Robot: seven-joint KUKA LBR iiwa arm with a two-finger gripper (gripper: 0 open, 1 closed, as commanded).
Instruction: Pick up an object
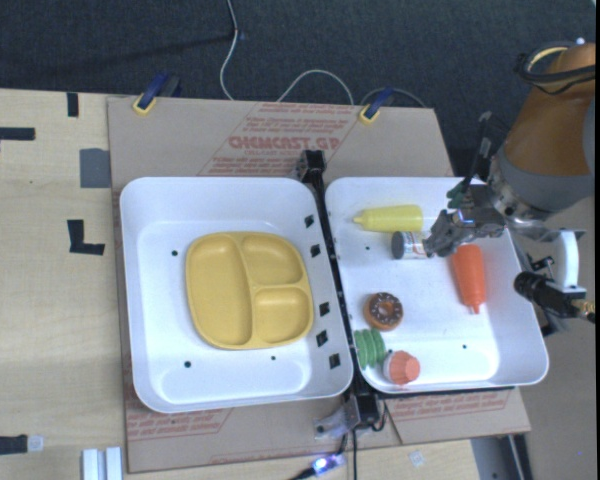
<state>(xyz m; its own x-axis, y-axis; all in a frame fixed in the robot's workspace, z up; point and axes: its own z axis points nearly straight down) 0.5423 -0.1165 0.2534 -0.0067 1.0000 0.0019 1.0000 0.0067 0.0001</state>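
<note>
In the camera view, the gripper (442,236) is hanging low over the right bin (500,363), near its one o'clock corner, right beside a small dark-capped bottle (410,245). How wide the tool is standing, and whether it is grasping anything, I cannot tell. Nothing is looking lifted, so the pick is seeming not yet done; closing and raising are left. The bottle, the likeliest target, is lying on its side in the upper middle of that bin, its long axis running three to nine o'clock, cap pointing toward nine. A yellow mustard bottle (390,218) is lying just above at twelve, an orange carrot (469,276) at four.
</note>
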